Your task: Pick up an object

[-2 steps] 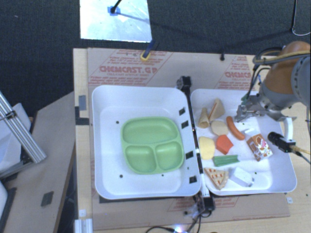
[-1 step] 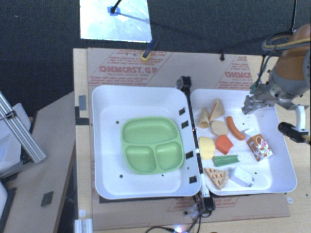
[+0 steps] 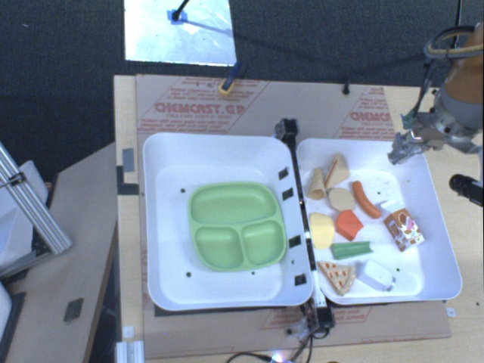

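Glossy green three-section tray — smooth, rounded — in left bin

Grey KUKA arm, rounded metal wrist housing, orange band above wrist. Tan-yellow hose loops over the top with dark cable alongside. Small grey hand at the tip, detail blurry.

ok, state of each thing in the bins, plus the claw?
green tray: in left bin, upright, nothing in it
sausage: lying flat, right bin
pizza slice: flat, near front wall
orange block: flat, untouched
claw: above right bin's far corner, holding nothing
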`<state>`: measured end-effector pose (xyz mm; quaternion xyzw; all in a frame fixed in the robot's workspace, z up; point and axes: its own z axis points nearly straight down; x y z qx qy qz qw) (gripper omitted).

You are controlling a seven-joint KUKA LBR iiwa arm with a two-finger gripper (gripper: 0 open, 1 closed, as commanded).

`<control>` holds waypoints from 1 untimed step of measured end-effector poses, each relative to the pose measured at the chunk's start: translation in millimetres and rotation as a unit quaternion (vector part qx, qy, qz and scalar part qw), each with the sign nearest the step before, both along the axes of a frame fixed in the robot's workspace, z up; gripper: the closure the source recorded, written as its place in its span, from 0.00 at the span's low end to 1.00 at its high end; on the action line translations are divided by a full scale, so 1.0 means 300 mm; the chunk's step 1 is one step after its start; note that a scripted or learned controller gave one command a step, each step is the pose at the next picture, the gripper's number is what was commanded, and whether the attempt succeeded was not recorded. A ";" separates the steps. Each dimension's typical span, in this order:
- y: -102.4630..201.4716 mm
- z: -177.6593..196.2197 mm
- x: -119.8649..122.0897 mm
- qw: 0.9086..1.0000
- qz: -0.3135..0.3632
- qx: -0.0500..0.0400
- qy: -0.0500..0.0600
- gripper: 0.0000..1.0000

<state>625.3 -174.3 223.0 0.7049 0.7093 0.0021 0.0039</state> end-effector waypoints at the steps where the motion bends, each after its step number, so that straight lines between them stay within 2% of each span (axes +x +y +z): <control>1: 0.167 0.034 -0.047 1.000 0.002 0.002 0.003 1.00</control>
